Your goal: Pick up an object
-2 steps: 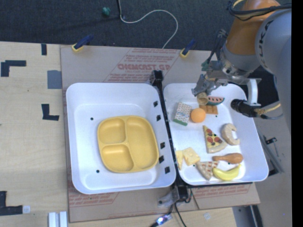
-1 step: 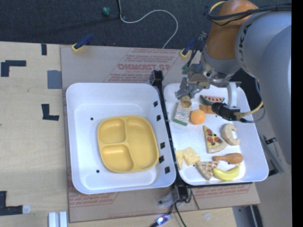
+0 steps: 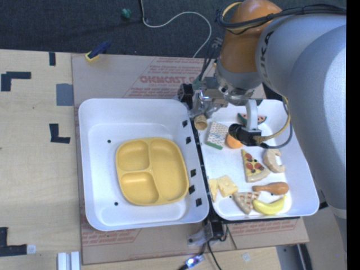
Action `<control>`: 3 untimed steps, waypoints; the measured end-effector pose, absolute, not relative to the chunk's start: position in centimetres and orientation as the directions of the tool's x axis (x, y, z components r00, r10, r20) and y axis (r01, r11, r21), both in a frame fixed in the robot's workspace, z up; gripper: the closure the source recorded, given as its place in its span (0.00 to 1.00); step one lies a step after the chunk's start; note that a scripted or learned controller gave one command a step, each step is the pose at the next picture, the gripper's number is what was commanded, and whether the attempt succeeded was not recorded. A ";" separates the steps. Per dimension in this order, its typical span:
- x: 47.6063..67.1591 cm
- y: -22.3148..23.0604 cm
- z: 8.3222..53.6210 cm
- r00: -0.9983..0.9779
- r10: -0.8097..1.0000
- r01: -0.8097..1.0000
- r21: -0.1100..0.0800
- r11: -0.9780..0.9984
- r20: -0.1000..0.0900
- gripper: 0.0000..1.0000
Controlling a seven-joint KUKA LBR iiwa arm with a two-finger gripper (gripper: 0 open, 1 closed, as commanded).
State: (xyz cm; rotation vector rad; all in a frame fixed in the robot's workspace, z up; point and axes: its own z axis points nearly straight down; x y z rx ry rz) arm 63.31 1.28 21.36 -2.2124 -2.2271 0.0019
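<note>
The yellow tray [image 3: 151,170], with 3 compartments, lies in the left bin [image 3: 93,117] and serves as the landmark. Right of the tray, past the shared rim, the right bin [image 3: 304,176] holds toy food: a cheese wedge [image 3: 226,185] just right of the tray, a green-edged cracker [image 3: 216,134] up and right of it, then a pizza slice [image 3: 253,165], a drumstick [image 3: 272,188] and a banana [image 3: 269,206] farther right. The hand [image 3: 201,110] hovers above the cracker (whether wide or narrow I cannot tell). Nothing looks grasped, so this seems the approach step; next calls for descending onto 1 item and closing.
</note>
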 end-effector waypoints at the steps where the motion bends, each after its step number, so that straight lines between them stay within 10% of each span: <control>1: 62.4 0.9 23.1 -0.002 1.000 1.000 -0.001 0.002 0.001 1.00; 3: 63.8 1.7 22.5 -0.001 1.000 1.000 -0.002 0.001 0.000 1.00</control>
